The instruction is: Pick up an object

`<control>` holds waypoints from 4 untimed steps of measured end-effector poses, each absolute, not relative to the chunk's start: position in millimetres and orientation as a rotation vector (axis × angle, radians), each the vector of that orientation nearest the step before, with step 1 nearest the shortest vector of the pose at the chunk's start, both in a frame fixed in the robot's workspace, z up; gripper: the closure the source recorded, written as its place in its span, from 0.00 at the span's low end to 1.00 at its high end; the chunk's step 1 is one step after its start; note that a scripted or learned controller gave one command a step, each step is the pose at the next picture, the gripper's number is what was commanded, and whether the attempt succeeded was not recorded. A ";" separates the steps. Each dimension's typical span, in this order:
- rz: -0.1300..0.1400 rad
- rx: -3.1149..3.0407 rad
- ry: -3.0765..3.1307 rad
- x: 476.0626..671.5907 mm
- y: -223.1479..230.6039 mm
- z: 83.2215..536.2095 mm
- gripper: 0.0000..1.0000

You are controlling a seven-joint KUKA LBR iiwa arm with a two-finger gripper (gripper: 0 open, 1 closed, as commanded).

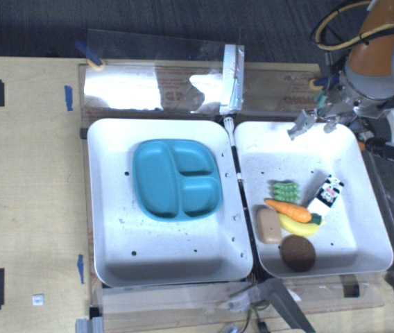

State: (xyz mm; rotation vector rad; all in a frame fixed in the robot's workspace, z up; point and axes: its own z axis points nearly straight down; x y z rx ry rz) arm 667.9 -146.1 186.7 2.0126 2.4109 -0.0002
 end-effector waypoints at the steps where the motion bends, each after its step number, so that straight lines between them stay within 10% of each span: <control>1: 0.001 2.072 2.363 594.4 -125.0 84.1 0.00; 2: 0.010 2.067 2.354 598.0 -127.0 97.2 1.00; 3: 0.018 2.197 2.233 671.5 -51.2 191.7 1.00; 4: -0.002 2.212 2.231 667.4 -57.1 184.2 0.00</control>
